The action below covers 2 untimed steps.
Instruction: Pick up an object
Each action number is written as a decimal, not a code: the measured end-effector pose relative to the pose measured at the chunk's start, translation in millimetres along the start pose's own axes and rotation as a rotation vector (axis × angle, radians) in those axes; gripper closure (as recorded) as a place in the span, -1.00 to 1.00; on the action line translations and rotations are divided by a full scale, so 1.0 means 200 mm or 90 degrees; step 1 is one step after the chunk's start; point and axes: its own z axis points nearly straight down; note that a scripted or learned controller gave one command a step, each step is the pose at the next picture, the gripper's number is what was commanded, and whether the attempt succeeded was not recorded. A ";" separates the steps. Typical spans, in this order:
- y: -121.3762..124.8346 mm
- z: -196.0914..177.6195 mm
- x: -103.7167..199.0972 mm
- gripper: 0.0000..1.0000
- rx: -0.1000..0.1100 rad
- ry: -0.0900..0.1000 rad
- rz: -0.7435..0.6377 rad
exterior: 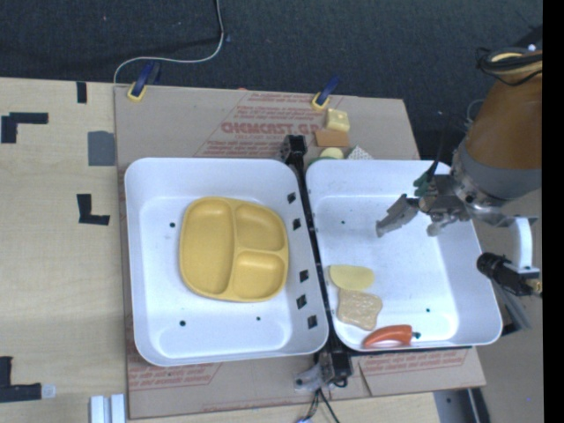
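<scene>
2 fingers are what you see at the end of the gripper (414, 222), spread apart with nothing between them: 1 reaches left and down toward the middle of the right bin (458, 263), the other is shorter and sits nearer the wrist. You have the gripper hanging over the upper right part of that bin, above bare white floor. Behind it, the grey wrist and the orange band of the arm (507, 139) run off to your right.

Your 3 loose things lie in the lower left corner of the right bin, well apart from the gripper. Look for the yellow slice (352, 278) beside the divider, the tan toast (360, 308) just below it and touching or nearly touching it, and the orange carrot (389, 335) lying along the bin's near wall, just beside the toast.

In the left bin (145, 263) you have 1 yellow tray (233, 248) with 3 compartments, lying flat near the middle.

Beyond the bins, on the cardboard (256, 122), you can see a small yellow and brown block (335, 128) and a pale round thing (330, 153) at the far rim of the right bin; what these are you cannot tell. 2 clips, 1 of them yellow (137, 89) and the other blue (326, 90), pin the cardboard's far edge.
</scene>
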 end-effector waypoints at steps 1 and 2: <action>0.01 0.40 0.15 -1.00 0.006 0.002 -0.001; 0.30 0.43 -0.26 -1.00 -0.001 -0.002 0.002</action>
